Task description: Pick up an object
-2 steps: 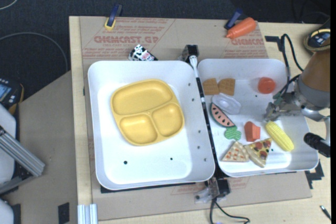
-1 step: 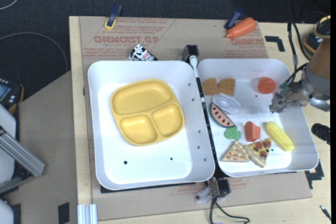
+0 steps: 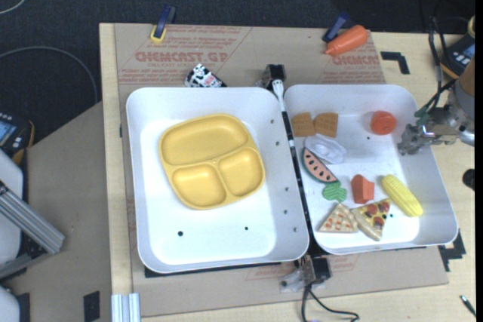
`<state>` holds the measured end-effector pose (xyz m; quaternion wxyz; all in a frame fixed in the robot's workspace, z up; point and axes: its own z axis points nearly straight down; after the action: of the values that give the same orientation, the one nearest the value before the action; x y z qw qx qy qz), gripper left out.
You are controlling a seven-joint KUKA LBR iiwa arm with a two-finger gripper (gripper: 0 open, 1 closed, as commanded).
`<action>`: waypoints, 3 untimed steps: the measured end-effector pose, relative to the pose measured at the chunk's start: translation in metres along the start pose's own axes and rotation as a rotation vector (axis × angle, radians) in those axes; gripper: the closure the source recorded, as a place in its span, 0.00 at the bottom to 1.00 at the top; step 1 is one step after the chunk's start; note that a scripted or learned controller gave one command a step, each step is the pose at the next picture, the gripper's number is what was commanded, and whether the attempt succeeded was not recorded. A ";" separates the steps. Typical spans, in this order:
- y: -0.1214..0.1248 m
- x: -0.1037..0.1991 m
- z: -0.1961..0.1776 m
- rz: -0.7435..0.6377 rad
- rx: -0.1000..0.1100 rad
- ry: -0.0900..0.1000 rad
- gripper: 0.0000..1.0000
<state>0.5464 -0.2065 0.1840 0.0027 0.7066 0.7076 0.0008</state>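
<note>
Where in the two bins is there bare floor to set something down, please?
Left bin: bare floor surrounds the yellow divided plate, widest along its near wall. Right bin: crowded at the near end with toy food; a patch lies between tomato and corn.

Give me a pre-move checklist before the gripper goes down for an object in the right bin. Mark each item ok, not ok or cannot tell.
1. Gripper over the right bin: ok, it sits at the bin's right rim.
2. Nothing held between its fingers: cannot tell, too small and blurred.
3. Nearest target free to grasp: ok, the red tomato lies alone, apart from the other toys.
4. Corn cob reachable: ok, it lies unobstructed near the right wall.
5. Pizza slices separable: not ok, they touch each other.
6. Left bin's yellow divided plate out of the path: ok.
</note>
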 end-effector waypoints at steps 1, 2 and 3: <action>0.002 -0.001 -0.044 0.000 -0.002 -0.001 1.00; 0.008 0.052 -0.033 -0.004 0.007 0.005 1.00; 0.018 0.098 -0.045 -0.004 0.001 0.003 1.00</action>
<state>0.5638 -0.1078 0.2289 0.0014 0.7054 0.7089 0.0013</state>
